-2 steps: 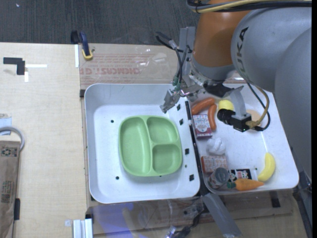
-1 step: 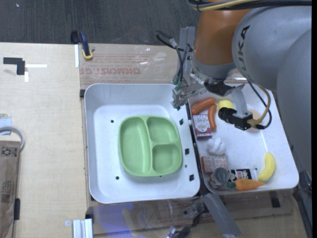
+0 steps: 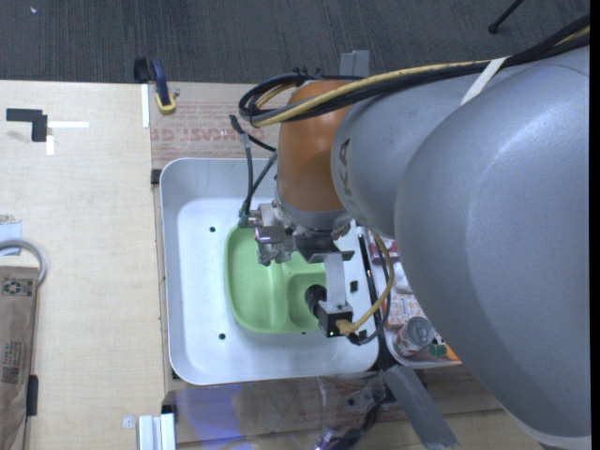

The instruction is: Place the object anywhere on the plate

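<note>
Hovering gripper (image 3: pixel 274 247) directly above green plate (image 3: pixel 249 293) in white bin (image 3: pixel 192 251); we cannot tell whether it's clenched.

You're in a robot lab cell: plywood bench (image 3: pixel 84 214), white bin (image 3: pixel 187 251), tape marks (image 3: pixel 28 123) on top, dark carpet (image 3: pixel 187 17) behind.

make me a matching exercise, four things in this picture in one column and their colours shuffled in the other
Things:
1. plate
2. bin holding the plate
3. band above the arm's wrist
4. bag at the left edge

Colours:
a. orange
b. brown
c. green
d. white

Pairs: 1-c, 2-d, 3-a, 4-b
</note>
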You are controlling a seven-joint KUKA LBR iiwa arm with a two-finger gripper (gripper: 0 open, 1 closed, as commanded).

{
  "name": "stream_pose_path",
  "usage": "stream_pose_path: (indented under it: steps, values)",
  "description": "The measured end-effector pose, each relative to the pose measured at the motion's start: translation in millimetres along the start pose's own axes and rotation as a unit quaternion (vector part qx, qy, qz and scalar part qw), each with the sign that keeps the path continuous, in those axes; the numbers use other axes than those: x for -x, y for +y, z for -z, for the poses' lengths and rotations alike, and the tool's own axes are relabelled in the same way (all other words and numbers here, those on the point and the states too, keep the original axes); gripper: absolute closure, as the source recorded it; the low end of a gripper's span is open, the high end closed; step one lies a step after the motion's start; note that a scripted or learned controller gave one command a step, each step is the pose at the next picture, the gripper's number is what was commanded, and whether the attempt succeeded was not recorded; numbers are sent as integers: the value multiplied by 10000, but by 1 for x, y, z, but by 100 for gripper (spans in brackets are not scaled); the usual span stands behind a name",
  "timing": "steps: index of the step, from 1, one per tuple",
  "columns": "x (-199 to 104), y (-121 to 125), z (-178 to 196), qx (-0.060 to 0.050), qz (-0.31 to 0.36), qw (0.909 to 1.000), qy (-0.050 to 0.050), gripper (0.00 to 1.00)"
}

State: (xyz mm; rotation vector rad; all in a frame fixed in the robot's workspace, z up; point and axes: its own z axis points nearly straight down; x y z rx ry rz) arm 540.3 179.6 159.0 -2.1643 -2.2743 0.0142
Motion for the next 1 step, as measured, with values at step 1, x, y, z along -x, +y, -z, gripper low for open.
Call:
stream_pose_path:
  steps: [1]
  values:
    - [0, 0, 0, 1, -3, 10000, 1, 0]
